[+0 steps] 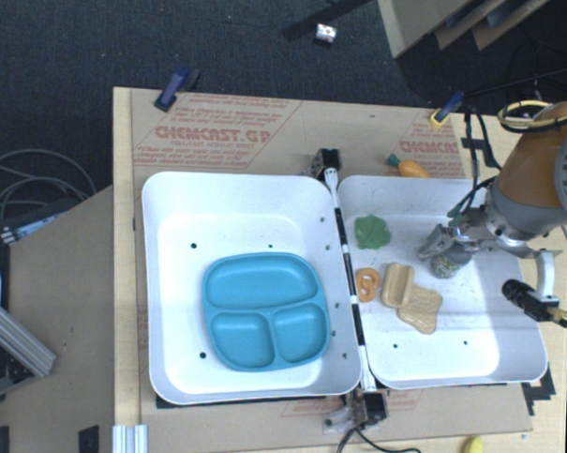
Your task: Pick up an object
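Tan bread pieces (407, 297) lie just left of, below the gripper (444, 256).

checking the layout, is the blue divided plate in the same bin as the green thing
No, the blue divided plate lies in the left bin, while the green thing lies in the right bin.

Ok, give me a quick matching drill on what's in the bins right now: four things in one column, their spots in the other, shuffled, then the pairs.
Things:
1. blue divided tray
2. green lump
3. orange ring
4. gripper

Places:
A. right bin, against the wall shared with the other bin
B. left bin, near its middle
C. right bin, far part, left of the gripper
D. low over the right bin, right of the green lump

Pairs: 1-B, 2-C, 3-A, 4-D
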Motion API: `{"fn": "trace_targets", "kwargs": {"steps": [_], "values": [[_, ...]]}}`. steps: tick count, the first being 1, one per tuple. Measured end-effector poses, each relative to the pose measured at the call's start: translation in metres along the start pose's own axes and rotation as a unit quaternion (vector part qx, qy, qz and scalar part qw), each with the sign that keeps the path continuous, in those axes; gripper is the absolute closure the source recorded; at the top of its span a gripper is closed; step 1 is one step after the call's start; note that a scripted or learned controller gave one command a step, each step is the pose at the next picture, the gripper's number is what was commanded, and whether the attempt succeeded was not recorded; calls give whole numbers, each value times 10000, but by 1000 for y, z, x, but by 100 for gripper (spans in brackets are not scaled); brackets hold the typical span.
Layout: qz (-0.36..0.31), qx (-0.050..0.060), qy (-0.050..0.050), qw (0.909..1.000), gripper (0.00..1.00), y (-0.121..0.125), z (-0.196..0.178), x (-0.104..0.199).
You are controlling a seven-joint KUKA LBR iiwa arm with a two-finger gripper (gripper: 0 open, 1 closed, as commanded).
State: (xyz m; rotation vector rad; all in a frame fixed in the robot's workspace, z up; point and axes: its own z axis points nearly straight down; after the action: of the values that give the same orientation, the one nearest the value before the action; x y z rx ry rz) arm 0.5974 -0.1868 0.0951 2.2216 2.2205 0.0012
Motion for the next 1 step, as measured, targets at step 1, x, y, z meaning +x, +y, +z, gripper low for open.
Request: {"fn": "trace_targets", "kwargs": {"steps": [1], "values": [[-11,-14,1,10000,100,24,10,78]]}}
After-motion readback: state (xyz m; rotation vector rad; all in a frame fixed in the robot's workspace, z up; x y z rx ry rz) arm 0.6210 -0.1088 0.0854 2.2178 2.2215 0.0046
